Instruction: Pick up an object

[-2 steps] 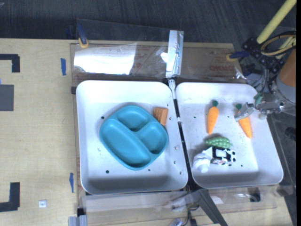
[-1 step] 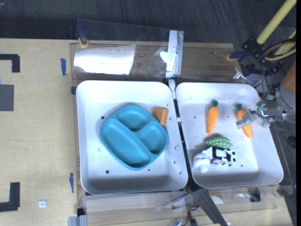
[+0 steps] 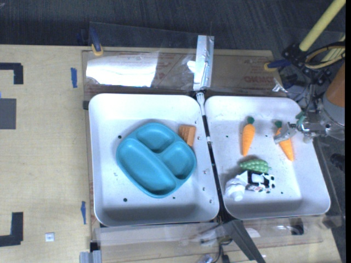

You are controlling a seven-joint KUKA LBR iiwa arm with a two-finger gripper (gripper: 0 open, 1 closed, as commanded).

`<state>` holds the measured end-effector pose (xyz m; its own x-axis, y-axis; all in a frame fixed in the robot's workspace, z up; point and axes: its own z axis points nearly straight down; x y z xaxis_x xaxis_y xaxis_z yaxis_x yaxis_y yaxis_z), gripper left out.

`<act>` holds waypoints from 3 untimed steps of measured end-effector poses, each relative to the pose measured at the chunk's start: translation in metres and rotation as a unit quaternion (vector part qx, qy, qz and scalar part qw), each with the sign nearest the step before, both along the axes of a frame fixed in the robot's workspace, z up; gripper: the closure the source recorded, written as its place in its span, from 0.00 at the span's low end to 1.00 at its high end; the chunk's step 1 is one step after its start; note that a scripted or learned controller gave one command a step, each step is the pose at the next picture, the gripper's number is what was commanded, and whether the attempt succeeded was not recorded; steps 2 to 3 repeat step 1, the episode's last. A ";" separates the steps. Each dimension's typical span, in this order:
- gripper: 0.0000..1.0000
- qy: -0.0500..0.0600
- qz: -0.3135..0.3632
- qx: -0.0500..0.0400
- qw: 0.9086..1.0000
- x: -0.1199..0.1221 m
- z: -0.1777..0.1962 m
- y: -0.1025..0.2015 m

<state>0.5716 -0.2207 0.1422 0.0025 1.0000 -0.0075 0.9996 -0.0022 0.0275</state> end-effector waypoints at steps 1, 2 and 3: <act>0.00 -0.011 -0.027 -0.001 1.000 0.009 -0.003 0.002; 0.00 -0.011 -0.027 -0.001 1.000 0.009 -0.003 0.002; 0.00 -0.011 -0.027 -0.001 1.000 0.009 -0.003 0.002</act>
